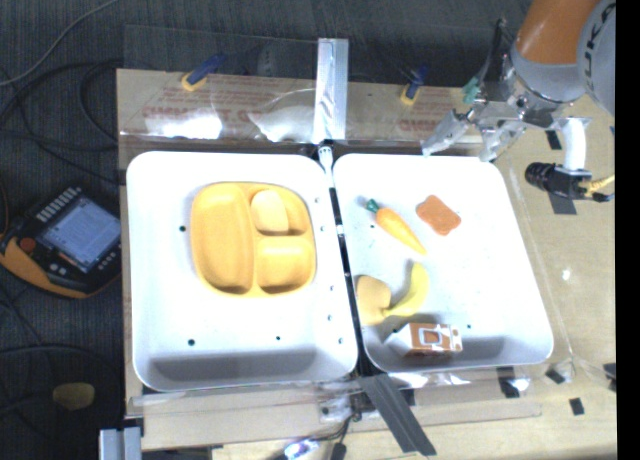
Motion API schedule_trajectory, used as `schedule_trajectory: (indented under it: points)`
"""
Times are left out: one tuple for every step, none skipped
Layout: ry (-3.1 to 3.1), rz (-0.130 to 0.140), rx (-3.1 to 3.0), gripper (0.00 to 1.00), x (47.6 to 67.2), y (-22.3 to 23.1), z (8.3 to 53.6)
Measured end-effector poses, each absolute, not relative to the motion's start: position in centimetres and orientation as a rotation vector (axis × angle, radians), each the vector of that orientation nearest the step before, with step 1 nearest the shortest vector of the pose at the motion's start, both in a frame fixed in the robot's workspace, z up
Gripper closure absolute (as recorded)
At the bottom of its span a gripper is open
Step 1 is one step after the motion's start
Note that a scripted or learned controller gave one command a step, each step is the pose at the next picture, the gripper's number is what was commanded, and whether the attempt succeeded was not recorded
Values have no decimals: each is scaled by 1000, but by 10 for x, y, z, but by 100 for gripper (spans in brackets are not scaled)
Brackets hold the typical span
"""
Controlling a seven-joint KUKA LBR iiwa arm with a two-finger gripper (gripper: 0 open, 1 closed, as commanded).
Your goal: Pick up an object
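Carrot [398,228] in right bin [520,248]; wooden bench [590,278], dark carpet; end effector [478,136] spread, empty.

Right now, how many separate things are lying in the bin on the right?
4, none apparently hidden: a carrot upper left, an orange slice beside it, a banana lower down touching a pale piece, and a small box at the bottom.

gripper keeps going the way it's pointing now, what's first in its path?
Probably the back rim of the right white bin: the two-finger gripper slants down-left just beyond it. The orange toy carrot lies further along. Depth is unclear.
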State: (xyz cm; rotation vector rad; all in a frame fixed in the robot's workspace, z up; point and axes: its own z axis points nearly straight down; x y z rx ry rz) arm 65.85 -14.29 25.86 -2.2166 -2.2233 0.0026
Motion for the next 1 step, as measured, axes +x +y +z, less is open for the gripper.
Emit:
schedule_trajectory:
  points:
    - [-2421, 2, -1997, 0, 604, -114, 134]
